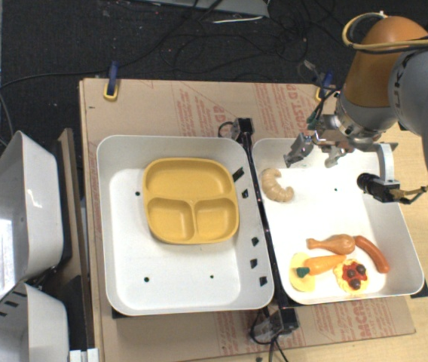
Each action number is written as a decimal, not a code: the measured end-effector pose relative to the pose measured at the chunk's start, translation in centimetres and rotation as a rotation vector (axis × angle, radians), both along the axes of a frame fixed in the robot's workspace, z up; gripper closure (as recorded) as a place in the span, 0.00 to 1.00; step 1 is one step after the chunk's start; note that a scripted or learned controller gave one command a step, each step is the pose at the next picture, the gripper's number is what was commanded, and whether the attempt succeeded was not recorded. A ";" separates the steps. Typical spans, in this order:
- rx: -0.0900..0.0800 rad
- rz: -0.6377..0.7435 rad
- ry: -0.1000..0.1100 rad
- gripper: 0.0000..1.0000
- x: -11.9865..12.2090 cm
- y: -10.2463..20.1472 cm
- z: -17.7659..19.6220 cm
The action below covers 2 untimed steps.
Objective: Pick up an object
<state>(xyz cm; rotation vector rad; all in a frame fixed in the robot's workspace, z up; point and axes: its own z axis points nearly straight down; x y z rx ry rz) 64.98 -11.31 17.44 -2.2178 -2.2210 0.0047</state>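
I see the gripper hanging over the far end of the right bin, its two fingers spread apart with nothing between them. The arm comes in from the right, its orange band just above the wrist. Closest to the gripper is a croissant, lying on the bin floor near the left wall, just below and to the left of the open fingers and not touching them. Toward the near end of the same bin I make out a cluster of toy food: a drumstick, a sausage, a carrot resting on a yellow piece, and a small pizza slice. The left bin holds a yellow divided plate, sitting flat toward its far half.
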 end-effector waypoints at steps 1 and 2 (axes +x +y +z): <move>0.000 0.002 -0.001 0.00 0.5 0.9 -5.2; -0.001 0.001 -0.012 0.00 0.8 0.9 -7.8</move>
